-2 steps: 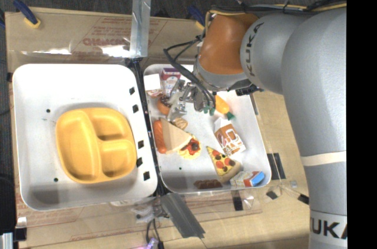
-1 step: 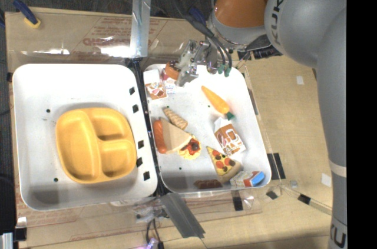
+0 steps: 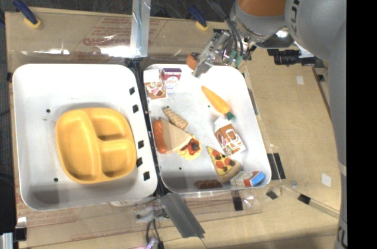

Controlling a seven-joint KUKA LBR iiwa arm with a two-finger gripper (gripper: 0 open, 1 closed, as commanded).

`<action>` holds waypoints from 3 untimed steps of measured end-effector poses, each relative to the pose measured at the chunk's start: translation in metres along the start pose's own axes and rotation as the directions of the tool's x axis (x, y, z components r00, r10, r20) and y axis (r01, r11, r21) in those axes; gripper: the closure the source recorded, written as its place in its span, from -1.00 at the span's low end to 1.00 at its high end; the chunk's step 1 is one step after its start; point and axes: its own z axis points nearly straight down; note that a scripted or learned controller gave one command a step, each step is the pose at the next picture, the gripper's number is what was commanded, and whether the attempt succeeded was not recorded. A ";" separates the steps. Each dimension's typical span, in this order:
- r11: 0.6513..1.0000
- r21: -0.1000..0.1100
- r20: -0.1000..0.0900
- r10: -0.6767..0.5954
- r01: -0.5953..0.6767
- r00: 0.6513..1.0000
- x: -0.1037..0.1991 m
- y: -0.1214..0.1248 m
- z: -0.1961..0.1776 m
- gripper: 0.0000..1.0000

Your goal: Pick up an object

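Two white bins side by side: left bin (image 3: 26, 124) bearing one yellow divided tray (image 3: 94, 142), right bin (image 3: 247, 100) strewn with toy food. One carrot (image 3: 215, 99) near mid-bin, one pizza slice (image 3: 222, 163), one milk carton (image 3: 230, 139), one hot dog (image 3: 159, 135), two small cartons at top left. Gripper (image 3: 203, 64) over right bin's top rim, carrying nothing visible; finger spacing impossible to tell.

Bare floor (image 3: 194, 95) between carrot (image 3: 215, 99) and cartons (image 3: 163, 82)
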 end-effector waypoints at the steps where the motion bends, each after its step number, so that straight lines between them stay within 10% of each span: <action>1: 1.000 0.000 0.001 -0.009 0.009 1.000 0.000 0.003 -0.010 1.00; 3: 0.939 -0.001 -0.004 -0.345 0.345 0.939 0.023 -0.055 0.004 1.00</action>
